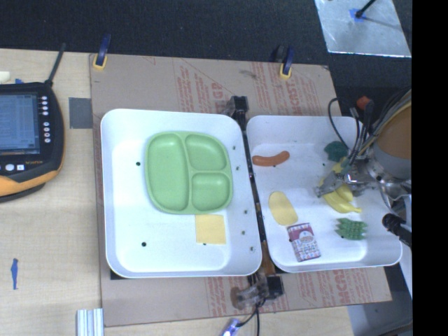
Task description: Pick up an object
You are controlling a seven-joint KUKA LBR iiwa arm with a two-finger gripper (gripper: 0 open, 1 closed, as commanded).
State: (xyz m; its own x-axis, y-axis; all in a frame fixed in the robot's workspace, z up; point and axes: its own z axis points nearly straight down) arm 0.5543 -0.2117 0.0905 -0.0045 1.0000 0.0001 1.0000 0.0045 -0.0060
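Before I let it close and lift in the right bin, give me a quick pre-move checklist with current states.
1. Gripper is down in the right bin, over the banana: ok.
2. Finger opening readable: cannot tell.
3. Banana actually between the fingers: cannot tell.
4. Neighbours crowding the target: green piece sits right behind the gripper, green leafy piece just in front: not ok.
5. Sausage, yellow chip and red card lie apart from the gripper: ok.
6. Left bin's green plate out of the way: ok.

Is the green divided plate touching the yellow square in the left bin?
Apart. The camera view shows a thin strip of white bin floor between the lower edge of the green divided plate and the top edge of the yellow square.
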